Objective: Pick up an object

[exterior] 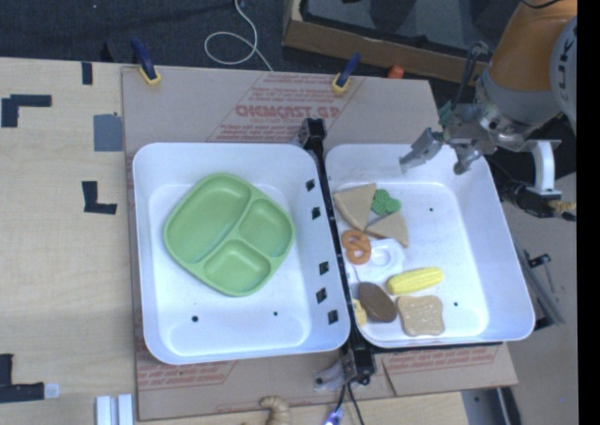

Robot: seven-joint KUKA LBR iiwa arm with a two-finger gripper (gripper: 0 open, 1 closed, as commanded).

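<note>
The gripper hangs with fingers spread and nothing between them above the far edge of the right bin; this looks like the approach step. The corn lies near the bin's middle, so the next move calls for coming down over it.

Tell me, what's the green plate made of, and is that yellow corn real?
The green plate looks like smooth matte plastic: one even colour, with rounded moulded compartments. The corn seems to be a plastic toy, uniformly bright yellow and slightly shiny, though the view is too coarse to be sure.
</note>
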